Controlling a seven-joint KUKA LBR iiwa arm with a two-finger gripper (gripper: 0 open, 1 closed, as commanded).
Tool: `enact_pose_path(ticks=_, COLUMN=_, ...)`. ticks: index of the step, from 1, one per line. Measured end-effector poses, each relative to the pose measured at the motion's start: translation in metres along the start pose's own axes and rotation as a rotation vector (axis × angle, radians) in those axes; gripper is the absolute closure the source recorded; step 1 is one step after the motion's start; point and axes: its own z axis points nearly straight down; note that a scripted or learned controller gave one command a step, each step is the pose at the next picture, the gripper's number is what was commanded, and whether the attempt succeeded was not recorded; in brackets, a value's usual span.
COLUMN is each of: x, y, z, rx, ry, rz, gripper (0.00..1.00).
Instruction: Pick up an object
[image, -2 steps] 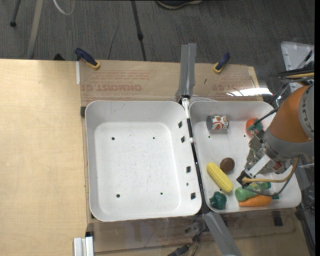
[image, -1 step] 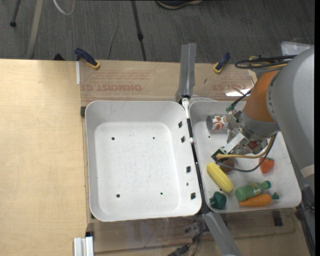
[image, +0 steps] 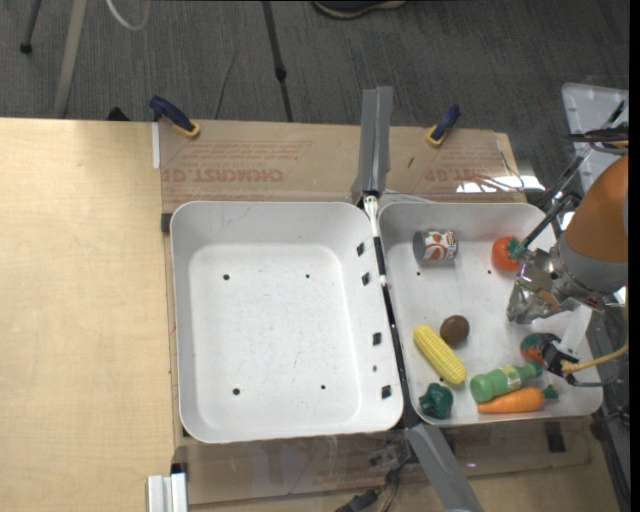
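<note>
Gripper (image: 530, 303) low over right bin (image: 480, 415), between tomato (image: 507, 254) and green bottle (image: 505, 380); finger spread impossible to tell. Corn (image: 440, 353) nearby.

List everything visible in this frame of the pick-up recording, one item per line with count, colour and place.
white bins: two, white, side by side on the bench
can: one, red and white, right bin, far side, lying down
tomato: one, red-orange, right bin, far right, beside the claw
brown ball: one, brown, middle of right bin
corn cob: one, yellow, right bin, just in front of the brown ball
green bottle: one, green, right bin, near side
carrot: one, orange, right bin, near edge, beside the bottle
dark green piece: one, right bin, near-left corner
small red and green item: one, right bin, right side
clamps: two, blue and yellow, on the cardboard's far edge
claw: one, grey metal, over the right bin's right side
</note>
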Motion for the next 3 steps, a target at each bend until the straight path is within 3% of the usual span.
enact_pose_path(ticks=1, x=0.133, y=0.054, z=-0.153, rx=-0.002, ry=0.0, rz=0.351, gripper=1.0)
enact_pose_path(ticks=2, x=0.085, y=-0.019, z=0.0, rx=0.0, ry=0.0, rz=0.344, gripper=1.0)
enact_pose_path(ticks=3, x=0.052, y=0.062, z=-0.173, rx=-0.003, ry=-0.001, rz=0.266, gripper=1.0)
